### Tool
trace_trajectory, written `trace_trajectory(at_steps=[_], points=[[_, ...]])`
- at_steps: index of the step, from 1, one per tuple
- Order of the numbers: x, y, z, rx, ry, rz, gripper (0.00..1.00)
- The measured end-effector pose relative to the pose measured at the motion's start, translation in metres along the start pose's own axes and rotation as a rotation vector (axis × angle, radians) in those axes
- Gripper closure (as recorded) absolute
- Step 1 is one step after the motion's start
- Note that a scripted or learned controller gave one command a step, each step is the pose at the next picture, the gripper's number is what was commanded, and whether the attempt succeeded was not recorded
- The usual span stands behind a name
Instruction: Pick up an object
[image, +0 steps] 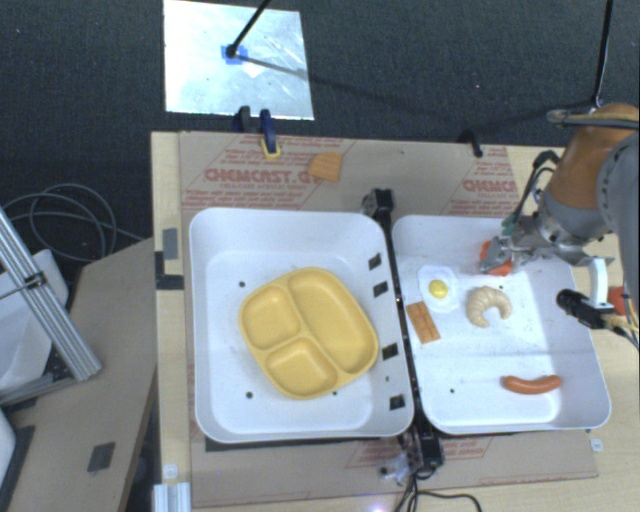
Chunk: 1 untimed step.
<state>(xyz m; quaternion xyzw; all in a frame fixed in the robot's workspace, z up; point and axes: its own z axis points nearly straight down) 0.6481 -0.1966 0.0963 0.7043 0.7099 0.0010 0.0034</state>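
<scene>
Currently:
Gripper (497, 258): grip state cannot be determined.
Croissant (488, 304): just below the gripper, apart.
Fried egg (437, 289): left of croissant.

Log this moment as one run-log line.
gripper: low in right bin, far side | croissant, fried egg, sausage: lying loose | yellow tray: left bin

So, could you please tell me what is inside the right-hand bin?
The right bin holds a fried egg, a croissant, a cracker and a sausage. The end effector hangs over its far edge, covering part of an orange-red item there.
</scene>
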Motion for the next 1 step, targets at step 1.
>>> trace_trajectory(at_steps=[1], points=[[0.0817, 0.023, -0.1036, -0.006, 0.004, -0.004, 1.0]])
